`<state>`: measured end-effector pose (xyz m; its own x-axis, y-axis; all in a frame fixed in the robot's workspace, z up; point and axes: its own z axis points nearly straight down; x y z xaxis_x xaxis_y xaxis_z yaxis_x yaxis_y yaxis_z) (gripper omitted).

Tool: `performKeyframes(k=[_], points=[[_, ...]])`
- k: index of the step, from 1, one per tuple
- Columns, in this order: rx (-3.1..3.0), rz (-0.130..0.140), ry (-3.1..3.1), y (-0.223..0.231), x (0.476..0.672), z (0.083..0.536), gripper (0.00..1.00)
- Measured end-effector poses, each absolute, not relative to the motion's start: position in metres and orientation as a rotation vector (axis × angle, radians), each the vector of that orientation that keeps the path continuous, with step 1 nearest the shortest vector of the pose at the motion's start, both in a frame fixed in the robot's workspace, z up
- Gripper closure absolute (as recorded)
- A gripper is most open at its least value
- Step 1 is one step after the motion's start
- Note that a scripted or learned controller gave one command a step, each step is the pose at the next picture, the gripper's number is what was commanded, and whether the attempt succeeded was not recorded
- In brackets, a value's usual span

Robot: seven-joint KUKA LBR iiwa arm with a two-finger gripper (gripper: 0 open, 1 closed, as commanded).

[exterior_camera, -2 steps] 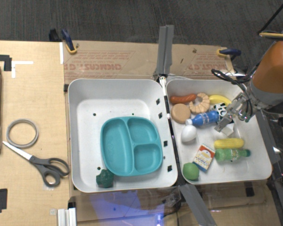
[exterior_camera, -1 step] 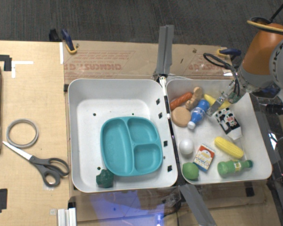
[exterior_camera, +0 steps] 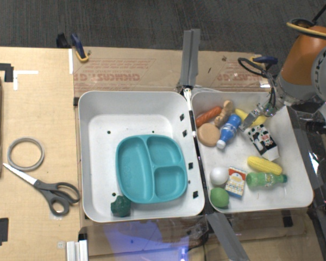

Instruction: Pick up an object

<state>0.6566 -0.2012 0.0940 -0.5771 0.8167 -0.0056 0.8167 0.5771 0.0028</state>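
- Taking the grey divider (exterior_camera: 190, 64) between the 2 bins as our landmark, we begin far to its left: a roll of tape (exterior_camera: 25, 153) and a pair of scissors (exterior_camera: 43, 188) lie on the bare wooden bench (exterior_camera: 32, 102), well apart from the bins.
- Just left of the divider sits the left bin (exterior_camera: 98, 105), holding a teal 3-compartment tray (exterior_camera: 151, 168) and, touching the tray's near-left corner, a small dark green toy (exterior_camera: 120, 206).
- Just right of the divider is the right bin (exterior_camera: 299, 197), where every likely pick lies: a red sausage (exterior_camera: 208, 115), a tan round piece (exterior_camera: 208, 135), a blue and white bottle (exterior_camera: 229, 130), a black and white carton (exterior_camera: 262, 140), a yellow corn cob (exterior_camera: 264, 165), a green bottle (exterior_camera: 266, 179), a white ball (exterior_camera: 219, 174), a small red and white box (exterior_camera: 236, 181) and a green ball (exterior_camera: 219, 198).
- Farthest right of the divider, the arm (exterior_camera: 307, 58) reaches in and its gripper (exterior_camera: 259, 115) hangs over the far side of the right bin, just above the carton and beside the bottle.
- We cannot tell whether the gripper is parted or closed, and we see nothing held in it.
- We judge the task as barely begun: the approach looks made, but no object is lifted, so descent, grasp and lift all remain.
- Beyond the divider, a cardboard strip (exterior_camera: 125, 72) backs the bins, and dark carpet (exterior_camera: 152, 10) covers the floor behind the bench.
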Motion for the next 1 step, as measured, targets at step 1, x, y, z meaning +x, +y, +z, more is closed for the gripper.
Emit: performKeyframes(k=[1], points=[[1.501,0.001,2.757,-0.1256,0.6598,0.0934,0.00]])
